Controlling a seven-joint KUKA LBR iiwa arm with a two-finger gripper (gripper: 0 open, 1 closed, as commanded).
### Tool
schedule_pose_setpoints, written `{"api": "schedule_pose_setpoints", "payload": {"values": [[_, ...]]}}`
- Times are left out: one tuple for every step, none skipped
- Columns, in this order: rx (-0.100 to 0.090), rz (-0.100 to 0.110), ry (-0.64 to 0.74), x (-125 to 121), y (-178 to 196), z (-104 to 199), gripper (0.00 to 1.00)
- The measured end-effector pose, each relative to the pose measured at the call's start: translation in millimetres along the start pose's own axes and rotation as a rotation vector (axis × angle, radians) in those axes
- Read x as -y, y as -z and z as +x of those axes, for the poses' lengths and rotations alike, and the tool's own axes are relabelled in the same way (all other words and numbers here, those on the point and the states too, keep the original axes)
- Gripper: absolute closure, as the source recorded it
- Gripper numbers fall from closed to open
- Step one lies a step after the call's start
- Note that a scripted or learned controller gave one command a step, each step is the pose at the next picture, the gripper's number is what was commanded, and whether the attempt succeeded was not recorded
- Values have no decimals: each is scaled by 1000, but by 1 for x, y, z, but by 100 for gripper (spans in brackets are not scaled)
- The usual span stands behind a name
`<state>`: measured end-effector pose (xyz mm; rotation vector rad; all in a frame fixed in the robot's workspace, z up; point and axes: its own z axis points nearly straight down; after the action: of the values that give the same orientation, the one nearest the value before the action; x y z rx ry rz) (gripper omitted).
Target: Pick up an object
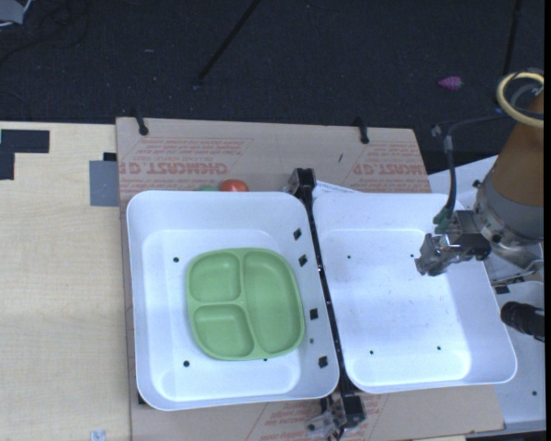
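Note:
A light green divided plate point(244, 302) with three compartments lies flat in the left white bin point(156, 246). My gripper point(435, 257) hangs over the right bin point(395, 356), near that bin's right wall, far from the plate. The arm comes in from the right, with its grey body and orange band above the wrist.
A small red-orange object point(233, 186) and a bit of green beside it lie on the cardboard behind the left bin's far rim. A black divider with clips point(318, 283) runs between the two bins. Cables hang by the arm at the right.

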<state>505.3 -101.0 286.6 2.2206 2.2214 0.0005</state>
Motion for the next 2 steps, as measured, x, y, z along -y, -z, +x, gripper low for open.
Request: {"api": "schedule_pose_setpoints", "payload": {"values": [[-2,5,2,-2,-17,44,100],[-1,4,4,-6,-18,100,100]]}}
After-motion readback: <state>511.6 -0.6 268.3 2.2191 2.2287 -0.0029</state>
